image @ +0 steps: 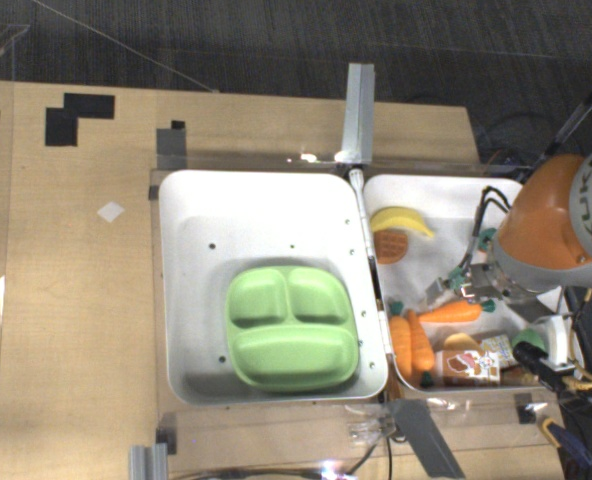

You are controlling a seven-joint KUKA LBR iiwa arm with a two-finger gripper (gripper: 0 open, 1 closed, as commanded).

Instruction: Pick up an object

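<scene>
Approach step: the hand (pixel 463 286) hovers over a carrot (pixel 450 314) in the right bin (pixel 446 190); finger state indeterminable. Next: descend, then grip.

Robotics lab, wooden bench (pixel 66 298) with 2 white bins (pixel 191 268), metal brackets (pixel 359 108), dark carpet (pixel 276 18)

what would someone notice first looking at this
Probably the bright green divided tray lying in the left bin. Next, the arm's orange band over the right bin, where a banana lies near the far end and carrots crowd the near end by the gripper.
</scene>
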